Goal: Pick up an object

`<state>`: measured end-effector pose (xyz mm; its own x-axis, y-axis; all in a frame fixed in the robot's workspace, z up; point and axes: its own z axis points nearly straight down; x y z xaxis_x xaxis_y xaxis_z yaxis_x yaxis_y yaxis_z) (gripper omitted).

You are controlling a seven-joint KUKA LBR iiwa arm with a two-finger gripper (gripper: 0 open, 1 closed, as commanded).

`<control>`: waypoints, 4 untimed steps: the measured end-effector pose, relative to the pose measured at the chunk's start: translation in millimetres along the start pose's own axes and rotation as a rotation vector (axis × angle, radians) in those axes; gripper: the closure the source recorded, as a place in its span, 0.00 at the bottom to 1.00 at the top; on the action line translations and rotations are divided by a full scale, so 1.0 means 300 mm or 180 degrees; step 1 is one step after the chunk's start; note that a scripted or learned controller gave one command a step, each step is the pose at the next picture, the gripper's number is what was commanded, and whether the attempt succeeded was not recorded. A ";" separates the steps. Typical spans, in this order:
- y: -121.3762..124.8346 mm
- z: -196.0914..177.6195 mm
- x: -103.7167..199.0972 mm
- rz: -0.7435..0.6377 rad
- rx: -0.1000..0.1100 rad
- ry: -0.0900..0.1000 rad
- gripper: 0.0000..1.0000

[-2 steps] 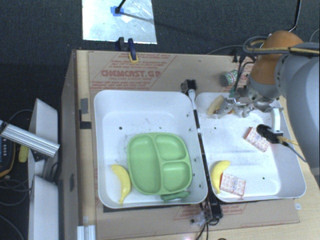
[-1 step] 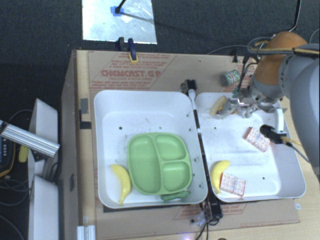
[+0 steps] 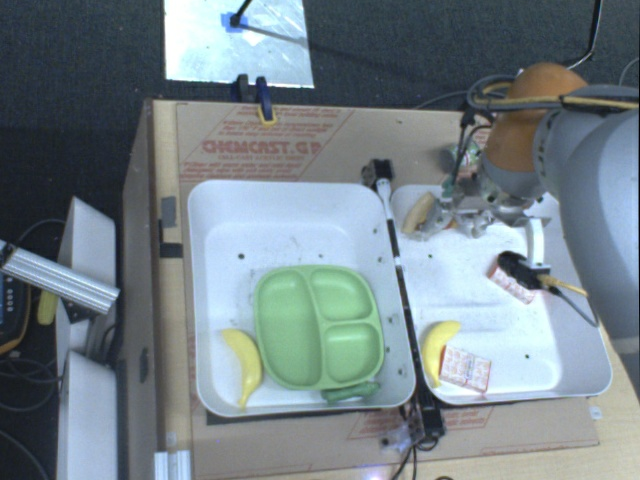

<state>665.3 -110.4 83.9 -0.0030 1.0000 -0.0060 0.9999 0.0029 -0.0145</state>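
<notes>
**Camera view, looking down on both bins at a slant.** The arm (image 3: 592,173) enters from the right, a broad grey link crossing the far right corner of the right bin (image 3: 585,363). Its orange band (image 3: 522,128) sits above the wrist, which is bent downward. The gripper (image 3: 462,222) is low over the far left corner of that bin, close to the wall between the bins. Whether the gripper is open or closed cannot be told from this angle, and nothing can be seen held in it.

Candidate objects, right bin:
- A tan piece (image 3: 420,211) lies tilted in the far left corner, just beside the gripper on its left.
- A red-and-white packet (image 3: 510,284) lies mid-bin, towards the right.
- A small banana (image 3: 438,346) lies against the dividing wall near the front.
- A second red-and-white packet (image 3: 465,370) lies just beside the small banana, on its right.

Left bin (image 3: 290,208):
- A green compartment plate (image 3: 320,328) occupies the near half.
- A larger banana (image 3: 243,366) lies just beside the plate's left edge.
- A green strip (image 3: 350,393) lies at the plate's near rim.

Surface and surroundings: the bins rest side by side on a brown board (image 3: 262,148) printed with red lettering. A blue clamp (image 3: 263,96) grips its far edge. Beyond it, a silvery sheet (image 3: 235,28) lies on dark carpet (image 3: 70,68). An aluminium rail (image 3: 60,278) and white panels stand at the left.
</notes>
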 end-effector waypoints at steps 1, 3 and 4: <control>0.003 -0.039 0.021 -0.0003 -0.0019 0.0004 0.00; -0.172 -0.002 -0.123 0.0006 -0.0048 0.0014 0.00; -0.029 -0.004 0.015 0.0010 -0.0023 -0.0005 0.00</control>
<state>656.6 -105.9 85.3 0.0000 1.0000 -0.0075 1.0000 -0.0001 -0.0073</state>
